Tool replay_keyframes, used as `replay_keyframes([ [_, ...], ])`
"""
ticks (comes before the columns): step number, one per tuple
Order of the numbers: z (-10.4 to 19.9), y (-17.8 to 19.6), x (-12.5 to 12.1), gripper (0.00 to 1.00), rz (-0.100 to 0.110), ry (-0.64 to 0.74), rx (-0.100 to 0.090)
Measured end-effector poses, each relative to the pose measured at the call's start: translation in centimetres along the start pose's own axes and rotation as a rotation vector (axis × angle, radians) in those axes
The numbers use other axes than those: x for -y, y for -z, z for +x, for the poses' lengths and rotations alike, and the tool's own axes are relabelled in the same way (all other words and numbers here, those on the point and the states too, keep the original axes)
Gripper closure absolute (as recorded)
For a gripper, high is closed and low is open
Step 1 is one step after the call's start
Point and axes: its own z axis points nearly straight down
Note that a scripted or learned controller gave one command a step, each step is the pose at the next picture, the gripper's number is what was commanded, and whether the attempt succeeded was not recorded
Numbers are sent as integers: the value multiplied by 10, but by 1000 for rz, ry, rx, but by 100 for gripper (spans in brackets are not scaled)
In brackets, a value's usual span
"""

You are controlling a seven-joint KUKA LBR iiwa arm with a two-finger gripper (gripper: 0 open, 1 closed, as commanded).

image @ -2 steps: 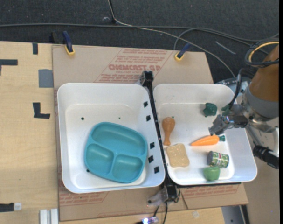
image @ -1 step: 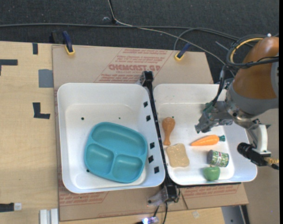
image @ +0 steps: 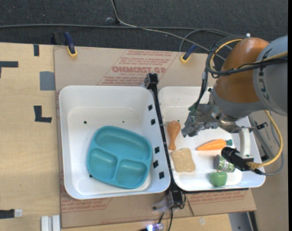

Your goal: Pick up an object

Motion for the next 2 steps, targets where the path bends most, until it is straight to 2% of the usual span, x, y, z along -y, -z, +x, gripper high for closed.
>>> replay_keyframes([
  [2, 94, 6, -25, 100, -1, 0, 0],
])
